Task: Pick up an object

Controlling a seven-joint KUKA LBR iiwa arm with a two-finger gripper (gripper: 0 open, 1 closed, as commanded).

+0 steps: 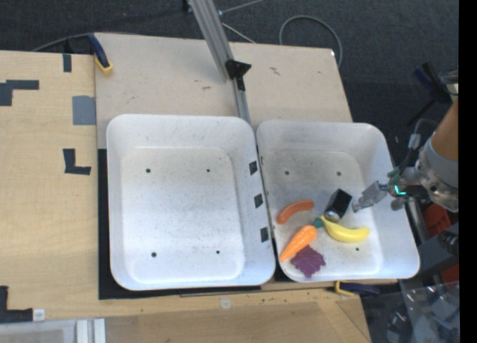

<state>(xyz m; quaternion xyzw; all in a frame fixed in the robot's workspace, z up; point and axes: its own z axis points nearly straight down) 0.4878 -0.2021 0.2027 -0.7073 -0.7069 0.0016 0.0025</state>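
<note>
Carrot [298, 241] lying diagonal, tip seemingly lower-left, banana [346, 232] beside

Even, fairly bright light falls from above, with no single strong source apparent. The two white bins [182, 129] are the brightest areas, close to washed out, and their dusty smudges still show. Shadows are soft and short, such as the thin one beneath the banana [346, 232]. The dark floor [373, 6] is dim. The whole picture is slightly soft and grainy, and the arm [444, 162] at the right edge is blurred.
</note>
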